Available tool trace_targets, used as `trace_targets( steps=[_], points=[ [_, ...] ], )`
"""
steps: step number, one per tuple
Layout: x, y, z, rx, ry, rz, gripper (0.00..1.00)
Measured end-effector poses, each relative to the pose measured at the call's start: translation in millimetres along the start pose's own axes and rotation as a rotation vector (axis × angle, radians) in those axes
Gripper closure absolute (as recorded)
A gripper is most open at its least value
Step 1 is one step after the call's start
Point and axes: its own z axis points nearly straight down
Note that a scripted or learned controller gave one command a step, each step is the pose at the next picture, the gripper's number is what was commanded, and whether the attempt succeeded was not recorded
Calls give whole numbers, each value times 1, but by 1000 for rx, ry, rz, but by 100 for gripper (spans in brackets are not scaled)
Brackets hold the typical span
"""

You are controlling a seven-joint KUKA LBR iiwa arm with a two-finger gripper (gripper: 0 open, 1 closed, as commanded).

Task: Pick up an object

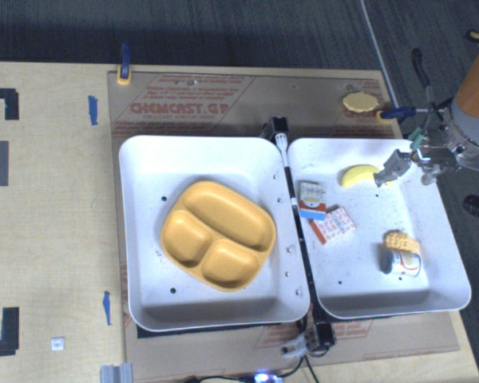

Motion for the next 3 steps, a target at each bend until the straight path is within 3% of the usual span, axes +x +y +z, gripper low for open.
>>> trace_targets(
  steps=[1, 2, 3],
  points=[
    [-23, -43, 143, -3, -2, 1, 0],
    [-24, -41, 132, -9, -4, 2, 100],
    [36, 26, 142, -8, 0, -2, 100]
  ],
)
